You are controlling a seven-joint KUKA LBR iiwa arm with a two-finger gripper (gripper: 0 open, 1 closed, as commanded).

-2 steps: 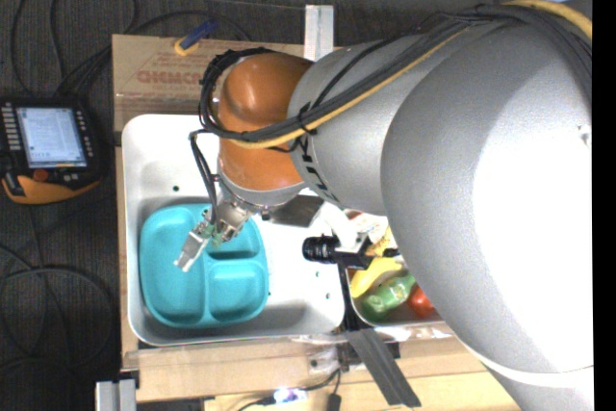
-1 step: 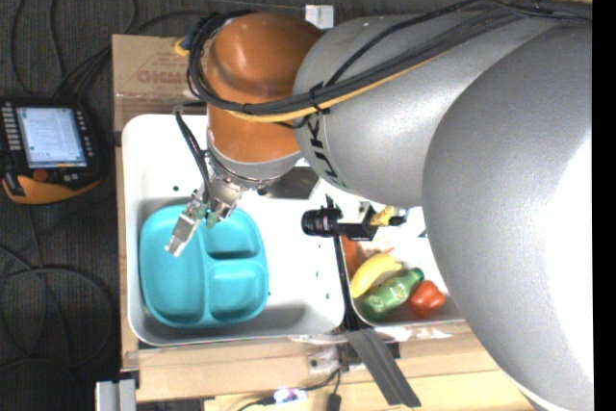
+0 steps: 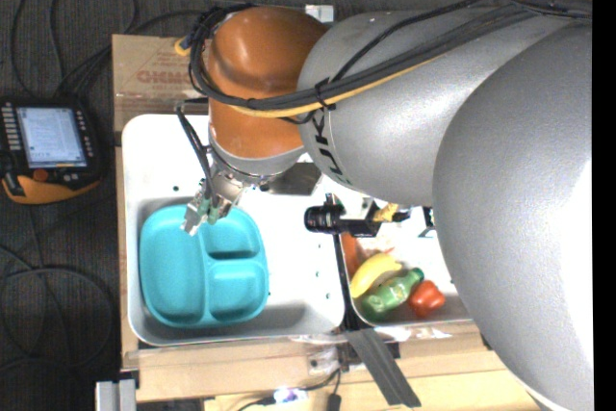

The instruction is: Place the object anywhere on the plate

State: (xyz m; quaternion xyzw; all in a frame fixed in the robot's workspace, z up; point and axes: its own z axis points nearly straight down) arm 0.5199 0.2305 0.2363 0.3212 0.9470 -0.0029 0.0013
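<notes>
Hand hangs over the teal plate at its 12 o'clock rim, pinching a small greenish object. Risk: released this near the edge, the object may bounce off into the white bin.

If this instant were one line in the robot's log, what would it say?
tool: over top-left corner of teal plate | grip: unclear | plate: in left bin | banana, green pepper: right bin

One fixed camera looking down at a slant on both white bins, arm crowding in close from right
</notes>
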